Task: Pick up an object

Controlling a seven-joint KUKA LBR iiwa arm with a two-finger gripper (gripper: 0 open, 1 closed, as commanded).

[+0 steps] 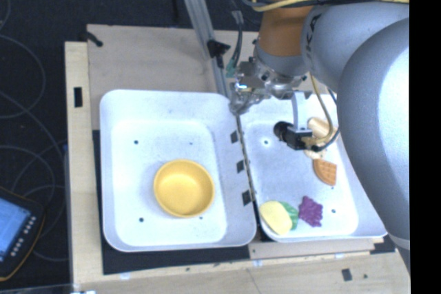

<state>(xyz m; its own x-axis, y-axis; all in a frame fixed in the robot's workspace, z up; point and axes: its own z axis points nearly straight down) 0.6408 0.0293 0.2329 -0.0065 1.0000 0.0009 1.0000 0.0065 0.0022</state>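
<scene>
Yellow bowl (183, 187) lies in the left bin (124, 122) — well apart from the tool (240, 101), its opening unclear.

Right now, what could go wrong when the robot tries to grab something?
The gripper hangs above the edge where the left bin meets the right bin, so it might bump a rim and grab nothing. The purple grapes and yellow-green toy lie side by side, so one might get pushed away.

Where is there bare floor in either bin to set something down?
Left bin: bare all around the yellow bowl, widest toward the far wall. Right bin: a bare patch between the gripper and the yellow-green toy. Crowded at its near and right side: purple grape bunch, orange wedge.
</scene>
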